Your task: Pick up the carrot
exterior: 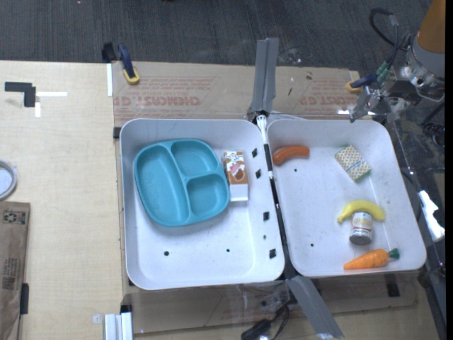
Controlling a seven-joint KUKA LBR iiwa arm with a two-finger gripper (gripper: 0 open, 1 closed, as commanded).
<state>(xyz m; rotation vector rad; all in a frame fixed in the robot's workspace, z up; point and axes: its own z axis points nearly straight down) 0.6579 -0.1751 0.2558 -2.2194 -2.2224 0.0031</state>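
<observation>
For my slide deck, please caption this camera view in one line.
Orange carrot lies at the right white bin's near edge; gripper hovers above its far rim.

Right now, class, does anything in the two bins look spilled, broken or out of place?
Nothing stands out. In the right bin the carrot, can, banana, sausage and small box lie apart and whole. In the left bin the blue plate lies flat beside a card.
</observation>
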